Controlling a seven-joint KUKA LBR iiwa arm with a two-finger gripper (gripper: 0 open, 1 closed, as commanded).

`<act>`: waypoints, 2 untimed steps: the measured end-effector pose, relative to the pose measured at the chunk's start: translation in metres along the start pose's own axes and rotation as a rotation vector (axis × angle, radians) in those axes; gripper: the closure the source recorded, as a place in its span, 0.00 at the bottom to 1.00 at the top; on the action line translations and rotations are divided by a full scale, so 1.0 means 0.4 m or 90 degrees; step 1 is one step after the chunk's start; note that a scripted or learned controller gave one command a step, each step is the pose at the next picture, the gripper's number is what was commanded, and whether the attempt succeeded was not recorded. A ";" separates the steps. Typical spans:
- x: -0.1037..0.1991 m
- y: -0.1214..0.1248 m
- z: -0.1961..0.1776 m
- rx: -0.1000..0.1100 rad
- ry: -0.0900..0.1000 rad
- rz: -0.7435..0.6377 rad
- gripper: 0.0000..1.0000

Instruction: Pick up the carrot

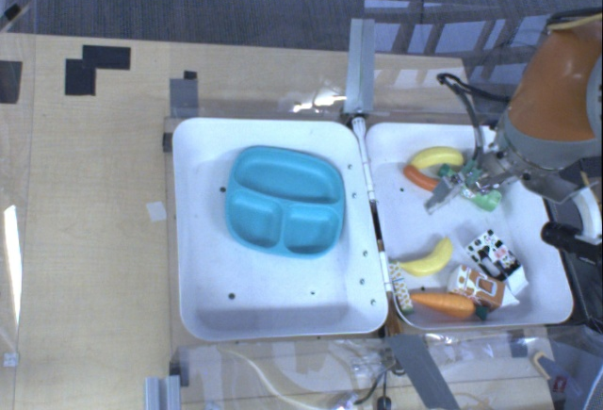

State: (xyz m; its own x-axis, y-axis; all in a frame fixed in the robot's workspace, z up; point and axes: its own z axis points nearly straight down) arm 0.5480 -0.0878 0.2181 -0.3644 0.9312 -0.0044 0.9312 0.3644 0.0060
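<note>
The tapered orange carrot [441,304] with a green stem end lies lengthwise along the near wall of the right-hand shallow white bin [556,309], just beside a small printed carton [477,287] whose markings are too small to read. Well beyond it, the two-finger gripper [452,188] hangs over the bin's far half beside a curved yellow banana [435,156]; whether it is parted or closed cannot be told.

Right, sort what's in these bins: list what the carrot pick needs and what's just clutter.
For the job:
carrot, near edge of right bin
end effector, further back over that bin

Lying about:
upper banana
lower banana
orange-red piece by the upper banana, kind unclear
green item
black-and-white box
orange box
blue plate, left bin
</note>
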 end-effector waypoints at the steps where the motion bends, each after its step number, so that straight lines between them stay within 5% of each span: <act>1: 0.000 0.000 0.000 0.000 0.000 0.000 0.00; 2: -0.001 0.006 -0.029 -0.004 -0.002 -0.003 1.00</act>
State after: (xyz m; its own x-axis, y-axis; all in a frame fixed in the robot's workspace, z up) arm 0.5502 -0.0874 0.2297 -0.3691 0.9294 -0.0083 0.9293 0.3692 0.0116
